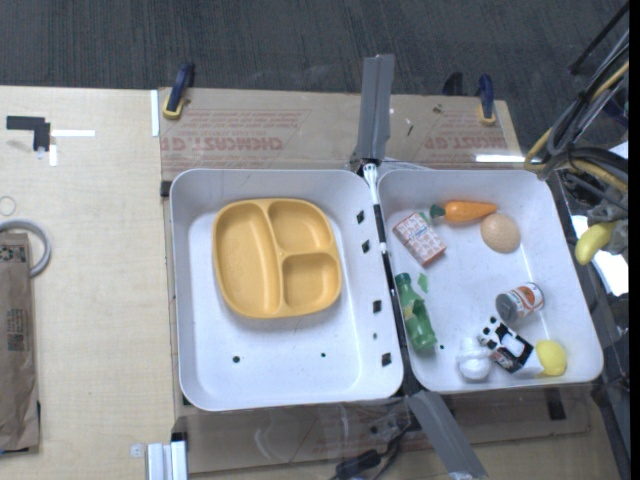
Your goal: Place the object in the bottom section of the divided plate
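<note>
Lemon, white lump, black-and-white piece: near edge, right bin. Bottle, can, egg, carrot, carton also there, loosely spaced. Divided plate: left bin, centre, sections bare, open room around. Fingers' state: cannot tell. Step judged: pick not yet made; next calls for grasp, then carry over bin walls.

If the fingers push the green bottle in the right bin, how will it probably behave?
The green bottle lies on its side, so it would probably roll. It looks like glossy plastic, perhaps slippery. It rests near the right bin wall, which may block it.
</note>
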